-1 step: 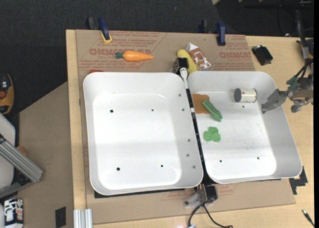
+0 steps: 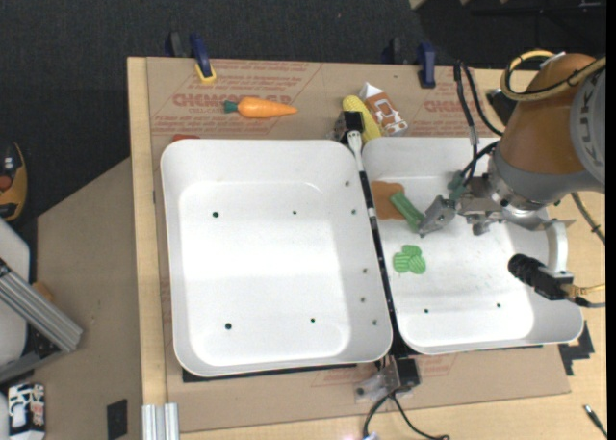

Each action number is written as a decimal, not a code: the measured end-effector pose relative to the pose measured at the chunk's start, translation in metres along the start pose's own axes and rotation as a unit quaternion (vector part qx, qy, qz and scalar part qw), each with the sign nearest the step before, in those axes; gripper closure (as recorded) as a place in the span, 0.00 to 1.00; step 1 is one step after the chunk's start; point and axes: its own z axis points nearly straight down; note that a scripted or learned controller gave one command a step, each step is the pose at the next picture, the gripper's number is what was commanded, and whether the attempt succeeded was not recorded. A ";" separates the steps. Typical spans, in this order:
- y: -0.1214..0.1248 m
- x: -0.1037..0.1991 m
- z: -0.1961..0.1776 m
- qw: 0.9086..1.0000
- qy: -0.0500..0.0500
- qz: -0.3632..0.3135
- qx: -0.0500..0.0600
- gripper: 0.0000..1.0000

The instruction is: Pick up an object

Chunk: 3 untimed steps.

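Observation:
My gripper point(image 2: 456, 220) hangs over the right bin point(image 2: 481, 327), in its upper middle, with its two fingers apart and nothing between them. Its left fingertip point(image 2: 433, 220) sits right beside the end of a green stick point(image 2: 405, 213), which lies slanted on a flat brown piece point(image 2: 383, 199) by the bin's left wall. A green leafy toy point(image 2: 410, 260) lies on the bin floor just below and left of the gripper.
The left bin point(image 2: 269, 255) adjoins the right one. Behind the bins on the cardboard lie a toy carrot point(image 2: 260, 109), a yellow toy point(image 2: 357, 113) and a small brown-and-white carton point(image 2: 386, 114). Clamps point(image 2: 202, 63) hold the back edge. Black cables point(image 2: 472, 111) hang near the arm.

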 end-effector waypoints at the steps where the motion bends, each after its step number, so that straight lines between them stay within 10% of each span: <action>1: 0.040 0.007 0.060 1.000 -0.003 0.003 -0.005 0.00; 2: 0.039 0.006 0.046 1.000 -0.004 0.004 -0.007 1.00; 3: 0.063 -0.048 0.000 1.000 -0.005 0.005 -0.008 1.00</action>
